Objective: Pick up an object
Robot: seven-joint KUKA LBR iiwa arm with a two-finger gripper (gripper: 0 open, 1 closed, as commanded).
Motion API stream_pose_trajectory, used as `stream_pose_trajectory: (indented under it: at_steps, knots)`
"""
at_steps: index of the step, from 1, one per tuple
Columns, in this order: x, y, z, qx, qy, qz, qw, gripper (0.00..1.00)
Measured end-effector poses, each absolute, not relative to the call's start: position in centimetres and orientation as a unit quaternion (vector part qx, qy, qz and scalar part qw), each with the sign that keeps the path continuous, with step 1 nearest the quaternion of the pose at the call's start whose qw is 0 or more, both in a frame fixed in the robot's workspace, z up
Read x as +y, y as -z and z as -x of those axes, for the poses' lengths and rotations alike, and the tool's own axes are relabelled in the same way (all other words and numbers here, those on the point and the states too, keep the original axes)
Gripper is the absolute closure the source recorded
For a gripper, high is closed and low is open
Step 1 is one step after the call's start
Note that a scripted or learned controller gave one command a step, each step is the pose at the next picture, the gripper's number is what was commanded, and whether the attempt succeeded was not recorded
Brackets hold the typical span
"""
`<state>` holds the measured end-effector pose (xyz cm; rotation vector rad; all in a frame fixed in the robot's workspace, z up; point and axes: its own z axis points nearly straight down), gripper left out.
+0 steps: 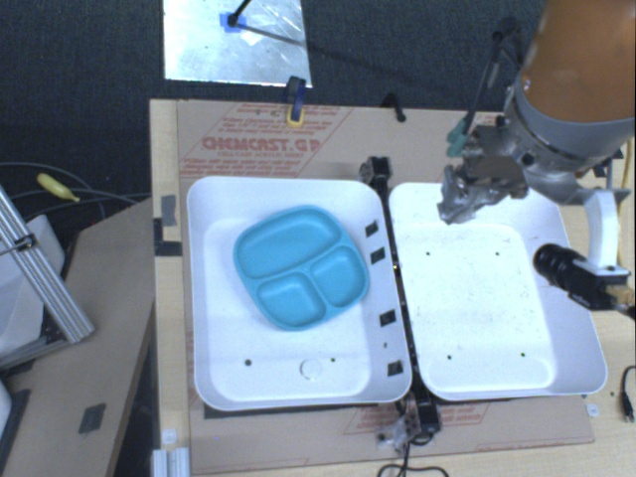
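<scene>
A light blue divided plate (pixel 299 266) with three compartments lies flat in the left bin (pixel 221 361). My gripper (pixel 459 205) hangs over the far edge of the right bin (pixel 556 366), well to the right of the plate and apart from it. I see nothing between its fingers. The grey arm with its orange band (pixel 581 38) comes in from the upper right.
A black cylindrical part (pixel 571 271) juts over the right bin's right rim. A black clip strip (pixel 386 266) runs between the two bins. A shiny metal sheet (pixel 234 28) lies beyond the bench, and an aluminium rail (pixel 35 271) stands at the left.
</scene>
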<state>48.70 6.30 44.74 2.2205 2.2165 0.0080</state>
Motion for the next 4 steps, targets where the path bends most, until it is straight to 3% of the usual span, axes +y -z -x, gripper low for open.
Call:
stream_pose_trajectory:
  at_steps: [1, 2, 3, 4]
  knots:
    - [6.3, -45.2, -49.0, 0.708, -0.0016, -0.706, 0.001, 1.00]
    - [5.7, -42.6, -48.7, 0.707, -0.0003, -0.707, 0.000, 1.00]
    - [7.7, -42.3, -48.7, 0.709, -0.0010, -0.706, 0.000, 1.00]
    - [13.7, -45.9, -48.7, 0.710, -0.0031, -0.704, 0.001, 1.00]
